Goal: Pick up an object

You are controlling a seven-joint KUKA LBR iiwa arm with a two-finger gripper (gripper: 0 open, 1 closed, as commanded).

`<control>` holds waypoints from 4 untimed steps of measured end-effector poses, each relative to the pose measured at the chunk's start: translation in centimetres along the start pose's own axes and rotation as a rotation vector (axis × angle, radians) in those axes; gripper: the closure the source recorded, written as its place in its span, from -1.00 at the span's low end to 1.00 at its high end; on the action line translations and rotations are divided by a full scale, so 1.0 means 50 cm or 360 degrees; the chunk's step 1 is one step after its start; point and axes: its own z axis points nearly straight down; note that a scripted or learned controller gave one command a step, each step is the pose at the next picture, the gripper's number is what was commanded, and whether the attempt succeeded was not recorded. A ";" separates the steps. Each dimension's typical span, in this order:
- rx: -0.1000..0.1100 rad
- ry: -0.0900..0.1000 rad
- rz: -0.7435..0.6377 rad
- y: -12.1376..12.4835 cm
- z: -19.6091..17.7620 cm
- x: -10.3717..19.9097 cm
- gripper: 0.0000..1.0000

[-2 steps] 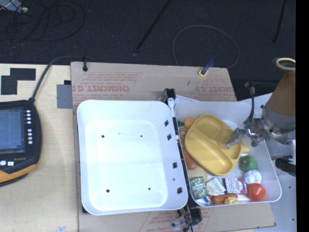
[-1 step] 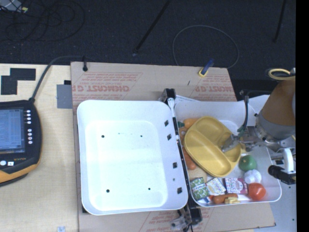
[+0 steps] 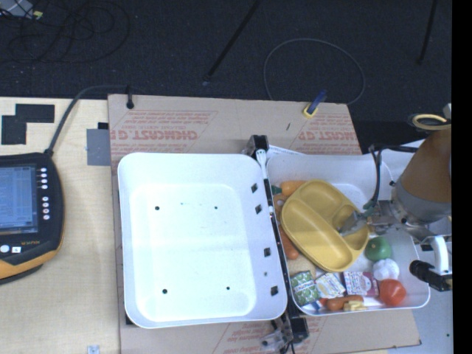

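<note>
The gripper [image 3: 355, 222] sits low in the right bin [image 3: 354, 169], right of frame centre, its tip at the right rim of the yellow bowl [image 3: 318, 226]; whether it pinches that rim I cannot tell. The bowl lies tilted, mostly to the gripper's left, its long axis running upper left to lower right. It looks like smooth hard plastic. Just below are a green ball [image 3: 380, 249], a red ball [image 3: 392, 292] and glossy packets [image 3: 330, 284]. The left bin [image 3: 133, 198] is smooth white.
</note>
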 end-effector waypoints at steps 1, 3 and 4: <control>0.0017 0.0005 0.0003 -0.003 -0.016 -0.004 1.00; 0.0041 0.0001 0.0009 0.025 -0.046 0.044 1.00; 0.0037 0.0010 -0.0009 0.197 -0.177 0.124 1.00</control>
